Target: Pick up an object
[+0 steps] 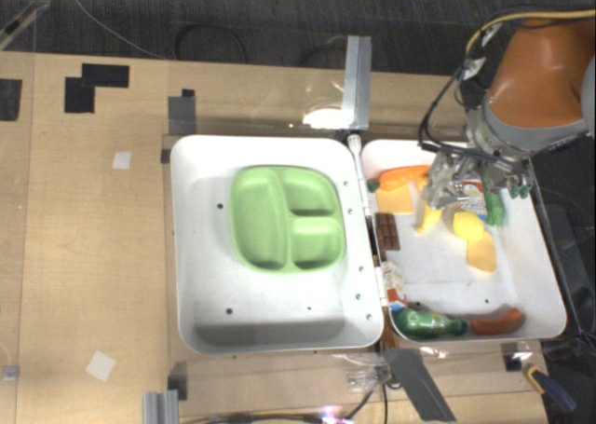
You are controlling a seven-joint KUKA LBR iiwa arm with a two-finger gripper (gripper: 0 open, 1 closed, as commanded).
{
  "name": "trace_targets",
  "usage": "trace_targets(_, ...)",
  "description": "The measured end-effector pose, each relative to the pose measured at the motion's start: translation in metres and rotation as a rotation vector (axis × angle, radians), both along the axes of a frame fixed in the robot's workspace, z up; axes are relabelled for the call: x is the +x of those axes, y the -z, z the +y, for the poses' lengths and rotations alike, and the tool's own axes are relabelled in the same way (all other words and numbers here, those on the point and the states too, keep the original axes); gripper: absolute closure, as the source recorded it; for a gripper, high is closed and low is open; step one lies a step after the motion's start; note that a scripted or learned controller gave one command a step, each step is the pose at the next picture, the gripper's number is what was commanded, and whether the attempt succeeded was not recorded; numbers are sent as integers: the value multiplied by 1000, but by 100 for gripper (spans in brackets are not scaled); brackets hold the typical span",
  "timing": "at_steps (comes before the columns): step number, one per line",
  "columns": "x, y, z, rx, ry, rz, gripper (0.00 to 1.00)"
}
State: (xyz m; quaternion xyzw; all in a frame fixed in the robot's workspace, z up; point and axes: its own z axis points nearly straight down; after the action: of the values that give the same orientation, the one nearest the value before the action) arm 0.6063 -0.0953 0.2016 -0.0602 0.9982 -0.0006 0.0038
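Observation:
My gripper hangs over the upper part of the right bin, below the arm's orange band. Right under and around it lie an orange carrot-like piece, a pale orange block, a small yellow piece and a yellow lemon-like object. A yellow-orange wedge lies just below those. A green item sits beside the gripper's right side. The gripper body hides what lies directly beneath it.
The left bin holds a green divided plate. Along the right bin's front edge lie a green bottle and a red sausage. A brown bar rests by the divider between the bins.

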Motion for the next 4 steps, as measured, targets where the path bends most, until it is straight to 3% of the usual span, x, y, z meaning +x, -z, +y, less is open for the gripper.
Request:
trace_targets(1,65,17,-13,-1,-216,-4,100)
trace_targets(2,65,20,-41,-3,-372,-6,100)
trace_targets(3,32,28,-62,-4,-503,-3,100)
trace_targets(4,33,28,-61,-4,-504,-3,0)
